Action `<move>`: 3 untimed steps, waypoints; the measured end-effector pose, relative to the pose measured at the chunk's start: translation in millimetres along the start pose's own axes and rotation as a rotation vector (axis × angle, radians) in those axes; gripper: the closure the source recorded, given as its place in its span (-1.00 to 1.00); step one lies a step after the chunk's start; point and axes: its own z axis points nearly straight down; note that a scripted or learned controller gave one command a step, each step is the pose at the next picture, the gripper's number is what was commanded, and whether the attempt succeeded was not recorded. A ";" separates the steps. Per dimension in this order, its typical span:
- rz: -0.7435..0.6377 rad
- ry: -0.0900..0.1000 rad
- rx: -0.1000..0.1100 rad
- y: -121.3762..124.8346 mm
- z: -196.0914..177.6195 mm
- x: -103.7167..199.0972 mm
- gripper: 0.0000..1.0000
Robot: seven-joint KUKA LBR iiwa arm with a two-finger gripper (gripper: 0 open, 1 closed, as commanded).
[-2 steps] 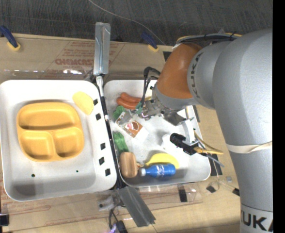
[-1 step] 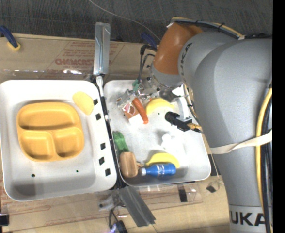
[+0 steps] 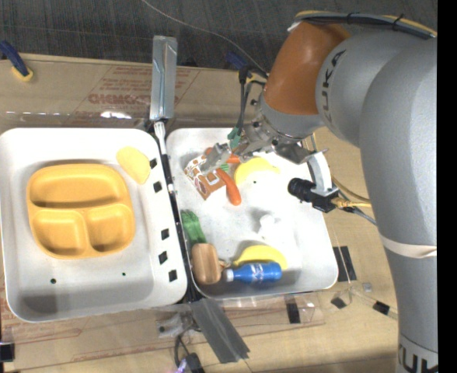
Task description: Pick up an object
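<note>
Reaching in from the right of the frame, the arm is positioned over the right-hand bin, with the gripper lowered at the upper middle of that bin. The state of the claw cannot be told: its tip is masked by the wrist body and by the clutter directly beneath it, and nothing is seen to be held.

The nearest candidates for the pick are grouped immediately below and to the left of the gripper in the frame. A patterned packet is located at the upper left of the bin, an orange carrot-shaped piece lies just beside it, and a yellow rounded item is located just right of that piece. The long axis of the orange piece is oriented from upper left to lower right.

Along the lower edge of the bin, well apart from the gripper, a banana, a blue bottle, a wooden block and a green item are found.

In the left-hand bin, a yellow divided tray and a yellow lemon-like piece are located.

It is judged that the deciding relation is the small down-left offset from gripper to cluster.
</note>
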 end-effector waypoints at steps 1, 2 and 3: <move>0.191 0.003 0.004 -16.9 91.4 -41.8 -1.00; 0.247 0.006 0.014 32.2 105.5 -37.7 -1.00; 0.242 0.006 0.020 32.0 95.1 -37.4 1.00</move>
